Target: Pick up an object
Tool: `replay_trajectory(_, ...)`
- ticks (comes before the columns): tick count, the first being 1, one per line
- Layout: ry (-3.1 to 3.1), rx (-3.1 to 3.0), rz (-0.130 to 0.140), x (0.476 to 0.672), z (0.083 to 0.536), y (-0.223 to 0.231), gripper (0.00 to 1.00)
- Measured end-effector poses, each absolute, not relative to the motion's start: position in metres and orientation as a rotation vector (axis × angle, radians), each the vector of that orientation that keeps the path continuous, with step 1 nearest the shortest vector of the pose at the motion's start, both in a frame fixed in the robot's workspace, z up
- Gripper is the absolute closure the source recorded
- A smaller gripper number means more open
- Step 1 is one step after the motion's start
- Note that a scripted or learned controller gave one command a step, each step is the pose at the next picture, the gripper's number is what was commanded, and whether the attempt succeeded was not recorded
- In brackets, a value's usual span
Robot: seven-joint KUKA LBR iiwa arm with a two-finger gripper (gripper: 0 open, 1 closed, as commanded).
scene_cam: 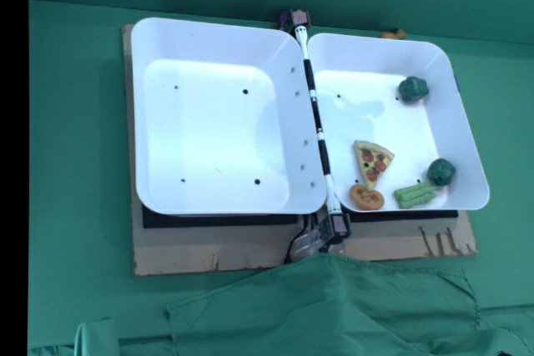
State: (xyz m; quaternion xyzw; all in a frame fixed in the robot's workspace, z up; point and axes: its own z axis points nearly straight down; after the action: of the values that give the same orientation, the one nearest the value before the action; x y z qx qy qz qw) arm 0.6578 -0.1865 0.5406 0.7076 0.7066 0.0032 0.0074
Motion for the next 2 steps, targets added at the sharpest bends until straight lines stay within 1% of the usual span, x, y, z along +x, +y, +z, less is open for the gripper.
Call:
replay_trajectory(1,2.222,2.228,-0.006,0.606,0.459,-0.156,0.00)
replay_trajectory(2,2.221,2.223,-0.002,0.599,0.433,-0.121,0.00)
